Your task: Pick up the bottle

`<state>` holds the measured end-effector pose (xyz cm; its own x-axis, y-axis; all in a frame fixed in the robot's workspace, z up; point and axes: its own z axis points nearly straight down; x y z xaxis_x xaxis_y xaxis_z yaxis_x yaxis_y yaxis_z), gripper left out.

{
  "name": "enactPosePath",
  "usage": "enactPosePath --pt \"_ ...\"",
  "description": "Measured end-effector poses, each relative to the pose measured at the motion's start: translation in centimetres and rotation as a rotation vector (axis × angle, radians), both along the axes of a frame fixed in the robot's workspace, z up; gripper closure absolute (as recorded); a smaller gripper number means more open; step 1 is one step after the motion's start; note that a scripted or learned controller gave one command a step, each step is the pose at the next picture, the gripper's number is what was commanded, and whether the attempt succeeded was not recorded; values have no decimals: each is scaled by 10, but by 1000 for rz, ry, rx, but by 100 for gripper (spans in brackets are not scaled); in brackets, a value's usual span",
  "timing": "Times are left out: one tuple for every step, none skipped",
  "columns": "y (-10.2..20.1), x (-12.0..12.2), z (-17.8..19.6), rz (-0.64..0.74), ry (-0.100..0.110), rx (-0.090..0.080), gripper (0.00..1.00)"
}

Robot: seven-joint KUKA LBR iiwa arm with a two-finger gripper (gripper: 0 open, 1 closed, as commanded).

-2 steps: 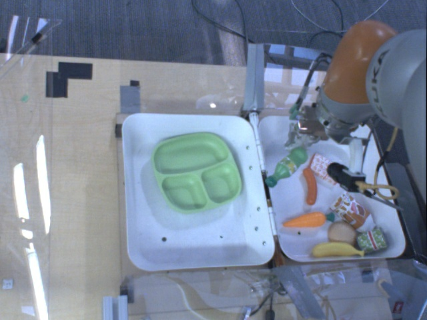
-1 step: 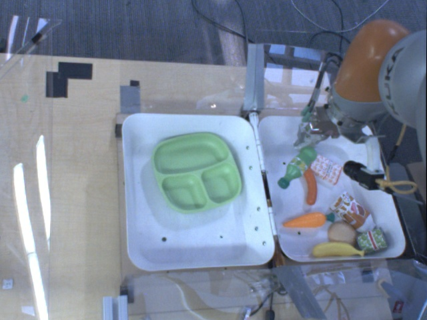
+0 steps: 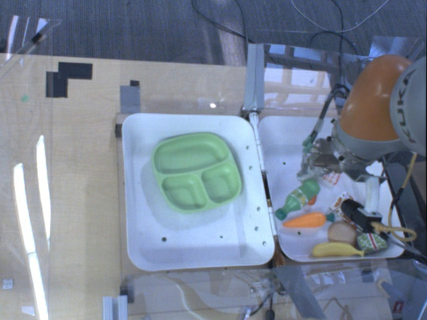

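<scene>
Pincer (image 3: pixel 315 167) position: low over the right bin (image 3: pixel 283 135), just above and beside the upper end of the bottle (image 3: pixel 298 200); whether it is open or closed cannot be told, since the wrist hardware and cabling mask its tip. No object is visibly held. The bottle is green and lies on its side on the floor of the right bin, near the wall dividing it from the left bin (image 3: pixel 133 199), which carries a green divided plate (image 3: pixel 197 172). Its long axis runs diagonally: the cap points toward the lower left of the view, the base toward the upper right, under the pincer. A carrot (image 3: pixel 305 221) lies just below the bottle, close to or touching its cap end; a banana (image 3: pixel 337 249) and other small items crowd the bin's lower right. Failure risks, as a judgement: a descent not squared across the diagonal axis could let the round body roll or pivot out of the grip. A grasp taken at the base end rather than mid-body may let the bottle tilt and slip on lifting. The carrot could be pinched along with the bottle or nudge it aside. The nearby dividing wall limits clearance on the cap side.
</scene>
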<state>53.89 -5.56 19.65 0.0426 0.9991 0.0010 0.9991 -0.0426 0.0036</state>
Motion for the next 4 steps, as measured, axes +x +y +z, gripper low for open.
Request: enactPosePath --pt "1 2 11 2 -4 0 100" --pt "1 2 11 2 -5 0 0" --pt "40 -48 -13 15 2 0 0" --pt "10 17 -12 -232 1 -1 0"
